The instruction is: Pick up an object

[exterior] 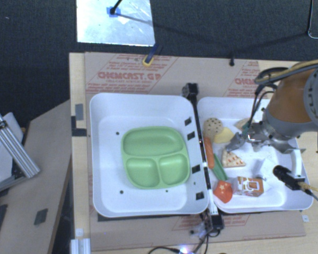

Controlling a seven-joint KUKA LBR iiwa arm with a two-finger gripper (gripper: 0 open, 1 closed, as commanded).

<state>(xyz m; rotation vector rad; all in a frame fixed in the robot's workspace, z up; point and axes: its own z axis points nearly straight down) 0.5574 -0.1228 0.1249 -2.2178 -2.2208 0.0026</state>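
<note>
My gripper (pixel 237 141) is low in the right bin (pixel 265 202), just right of a pale yellow piece (pixel 224 136) and above a pizza slice toy (pixel 233 160). I see nothing held in it. A speckled round cookie (pixel 213 125) lies at the bin's back left. An orange carrot (pixel 208 149) and a green stick (pixel 219 166) lie along the left wall. A red tomato (pixel 223 191) and a small orange-and-white carton (pixel 250 185) sit near the front.
The left bin (pixel 103 142) holds a green divided plate (pixel 153 156). A black divider with clips (pixel 195 136) runs between the bins. The grey arm with its orange band (pixel 289 97) covers the right bin's back right corner.
</note>
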